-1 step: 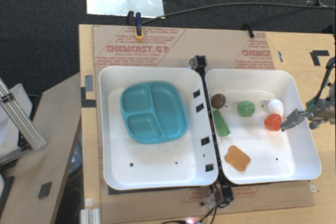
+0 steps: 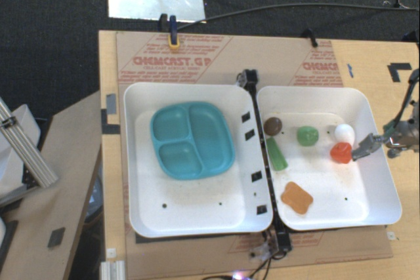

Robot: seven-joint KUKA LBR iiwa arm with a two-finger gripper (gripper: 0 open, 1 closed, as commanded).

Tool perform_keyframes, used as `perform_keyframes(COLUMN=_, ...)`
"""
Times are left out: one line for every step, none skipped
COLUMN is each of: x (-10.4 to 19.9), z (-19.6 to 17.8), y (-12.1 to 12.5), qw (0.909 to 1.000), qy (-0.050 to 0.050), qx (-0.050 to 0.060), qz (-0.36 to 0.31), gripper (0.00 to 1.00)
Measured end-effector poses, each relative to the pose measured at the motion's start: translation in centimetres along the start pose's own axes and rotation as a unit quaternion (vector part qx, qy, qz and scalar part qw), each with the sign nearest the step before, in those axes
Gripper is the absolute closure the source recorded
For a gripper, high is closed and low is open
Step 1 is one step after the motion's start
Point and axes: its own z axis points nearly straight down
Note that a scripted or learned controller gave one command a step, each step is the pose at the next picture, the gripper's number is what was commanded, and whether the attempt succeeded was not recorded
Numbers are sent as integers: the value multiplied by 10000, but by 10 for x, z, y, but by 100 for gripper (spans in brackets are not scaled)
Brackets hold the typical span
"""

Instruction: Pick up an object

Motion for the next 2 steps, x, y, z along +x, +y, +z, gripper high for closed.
perform_keyframes(x=-3, z=60, y=6, qw=10000, qy=4, qx=8, qz=10, gripper=0)
perform_keyframes(x=0, z=121, y=2, qw=10000, qy=9, qx=15, qz=12, gripper=0)
